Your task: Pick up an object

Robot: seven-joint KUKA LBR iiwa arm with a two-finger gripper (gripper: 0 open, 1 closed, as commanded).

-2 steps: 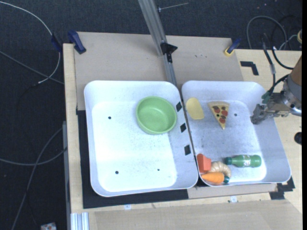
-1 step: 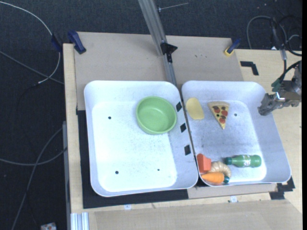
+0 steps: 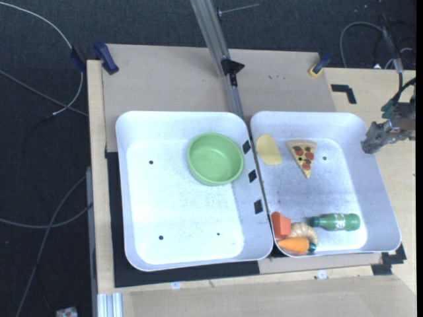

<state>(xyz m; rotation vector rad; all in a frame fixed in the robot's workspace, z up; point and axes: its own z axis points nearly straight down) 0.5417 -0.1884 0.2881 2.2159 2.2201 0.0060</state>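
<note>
Along right bin's [image 3: 370,177] front, bottle [image 3: 337,222] crosswise.

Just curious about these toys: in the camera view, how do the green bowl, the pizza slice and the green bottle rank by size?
Largest to smallest:
1. Round green plastic bowl
2. Green bottle lying down
3. Triangular pizza slice, close to the bottle, so unsure

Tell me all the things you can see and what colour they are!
bins: two, white, side by side on the bench
bowl: one, green, left bin, upper right part
yellow piece: one, yellow, right bin, top left
pizza slice: one, yellow with red dots, right bin, near top
bottle: one, green, lying in right bin, near front
carrot: one, orange, right bin, front left corner
red block: one, red-orange, just above carrot
pincer: one, grey, over right bin's right rim
</note>
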